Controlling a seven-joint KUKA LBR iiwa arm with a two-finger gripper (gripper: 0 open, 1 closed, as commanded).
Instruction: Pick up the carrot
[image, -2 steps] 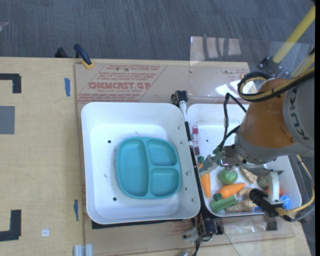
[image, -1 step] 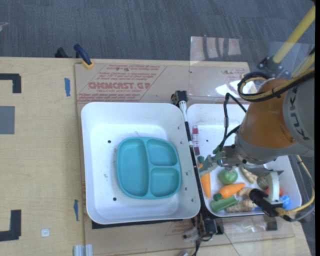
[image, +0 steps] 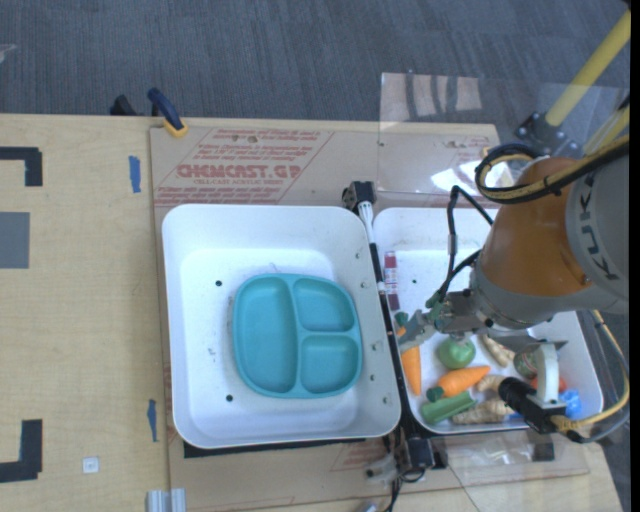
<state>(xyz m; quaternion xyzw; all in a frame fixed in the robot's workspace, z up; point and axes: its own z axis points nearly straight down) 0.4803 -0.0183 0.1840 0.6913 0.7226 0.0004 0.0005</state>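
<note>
Two orange pieces lie in the right bin (image: 420, 250). A slim carrot (image: 411, 368) sits along the bin's left wall, and a thicker orange carrot-like piece (image: 466, 380) lies near the middle front. My gripper (image: 428, 320) hangs low over the bin's left part, just above and behind the slim carrot, next to a green pepper (image: 456, 352). The wrist and the grey arm with its orange band (image: 535, 230) cover the bin's back right. Nothing can be seen held at the gripper.
The left bin (image: 190, 300) holds a teal divided plate (image: 297, 334). The right bin also has a green cucumber (image: 448, 405), beige root-like pieces (image: 496, 350), a blue item (image: 570, 405) and a small red-and-white tube (image: 389, 270) by the left wall.
</note>
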